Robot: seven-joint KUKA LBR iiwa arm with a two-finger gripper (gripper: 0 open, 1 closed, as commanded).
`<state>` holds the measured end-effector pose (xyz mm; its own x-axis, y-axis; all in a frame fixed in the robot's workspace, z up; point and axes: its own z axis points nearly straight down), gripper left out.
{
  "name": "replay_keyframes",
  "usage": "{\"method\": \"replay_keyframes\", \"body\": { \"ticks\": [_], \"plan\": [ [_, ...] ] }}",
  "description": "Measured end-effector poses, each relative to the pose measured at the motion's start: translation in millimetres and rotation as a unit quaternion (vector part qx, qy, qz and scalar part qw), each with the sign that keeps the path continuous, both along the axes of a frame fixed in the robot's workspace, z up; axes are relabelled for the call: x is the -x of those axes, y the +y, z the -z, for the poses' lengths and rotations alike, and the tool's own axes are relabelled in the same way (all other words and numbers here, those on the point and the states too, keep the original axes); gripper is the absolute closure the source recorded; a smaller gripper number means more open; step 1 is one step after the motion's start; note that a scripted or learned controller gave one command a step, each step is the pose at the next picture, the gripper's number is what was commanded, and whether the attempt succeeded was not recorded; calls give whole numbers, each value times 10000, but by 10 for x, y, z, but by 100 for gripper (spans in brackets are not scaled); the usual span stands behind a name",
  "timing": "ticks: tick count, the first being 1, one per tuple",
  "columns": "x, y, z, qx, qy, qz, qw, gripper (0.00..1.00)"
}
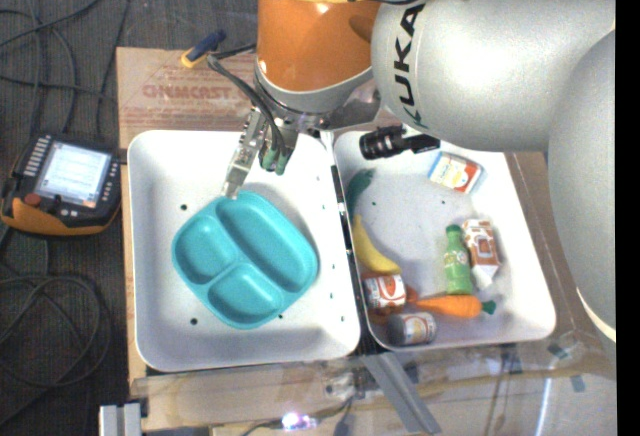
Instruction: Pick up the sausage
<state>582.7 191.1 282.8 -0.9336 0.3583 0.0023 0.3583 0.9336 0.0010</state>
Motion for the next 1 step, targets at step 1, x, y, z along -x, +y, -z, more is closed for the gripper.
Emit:
{"method": "replay_keyframes", "body": {
  "ticks": [1],
  "plan": [
    [38, 435, 456, -11, -11, -2957, 9553, 100]
  ]
}}
